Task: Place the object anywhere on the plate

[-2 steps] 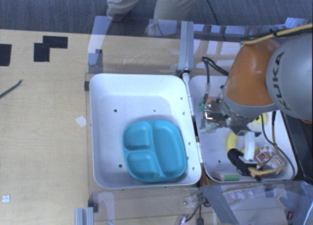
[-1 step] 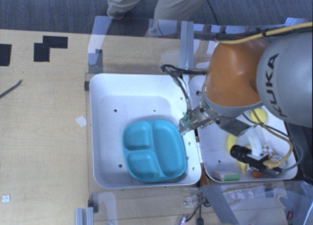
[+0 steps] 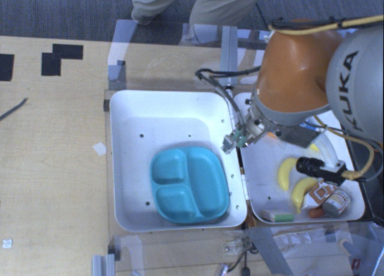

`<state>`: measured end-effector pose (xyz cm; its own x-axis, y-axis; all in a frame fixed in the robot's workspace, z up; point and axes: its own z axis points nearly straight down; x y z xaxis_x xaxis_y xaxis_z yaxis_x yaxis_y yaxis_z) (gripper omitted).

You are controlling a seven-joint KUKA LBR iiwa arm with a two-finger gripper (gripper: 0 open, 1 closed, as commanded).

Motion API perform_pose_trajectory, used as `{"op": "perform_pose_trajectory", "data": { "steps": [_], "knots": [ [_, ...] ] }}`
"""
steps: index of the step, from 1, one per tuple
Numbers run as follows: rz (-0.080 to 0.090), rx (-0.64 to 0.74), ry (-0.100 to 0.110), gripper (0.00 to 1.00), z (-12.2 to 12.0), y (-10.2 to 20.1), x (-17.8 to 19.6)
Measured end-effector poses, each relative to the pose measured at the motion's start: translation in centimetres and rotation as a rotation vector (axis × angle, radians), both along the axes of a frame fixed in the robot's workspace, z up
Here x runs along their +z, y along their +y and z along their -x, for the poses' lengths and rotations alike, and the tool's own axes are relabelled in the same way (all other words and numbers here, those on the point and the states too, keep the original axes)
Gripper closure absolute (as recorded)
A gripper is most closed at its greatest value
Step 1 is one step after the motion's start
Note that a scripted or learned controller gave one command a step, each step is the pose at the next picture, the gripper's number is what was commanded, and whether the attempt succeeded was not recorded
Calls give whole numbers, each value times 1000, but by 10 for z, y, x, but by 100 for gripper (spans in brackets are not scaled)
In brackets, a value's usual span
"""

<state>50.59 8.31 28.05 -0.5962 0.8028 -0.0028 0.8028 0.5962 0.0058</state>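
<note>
Tool [image 3: 235, 141], right of the blue plate [image 3: 189, 185]: finger state cannot be told. Arm [image 3: 336, 71] lettered "KUKA" hides part of the right bin [image 3: 264, 176].

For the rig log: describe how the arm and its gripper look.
The arm is grey with black KUKA lettering and a broad orange band above the wrist. Black cables loop alongside it. The gripper is small, metallic grey with a greenish spot.
</note>
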Motion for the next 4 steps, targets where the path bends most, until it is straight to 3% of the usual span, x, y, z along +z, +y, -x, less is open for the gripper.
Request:
{"op": "perform_pose_trajectory", "data": {
  "steps": [1, 2, 3, 4],
  "knots": [
    [-1, -162, -1, 100, 17, -52, -20],
    [-1, -174, 3, 100, 16, -23, -80],
    [-1, -290, 1, 100, 8, -22, -18],
    [2, 104, -4, 100, 17, -67, 6]
  ]
}}
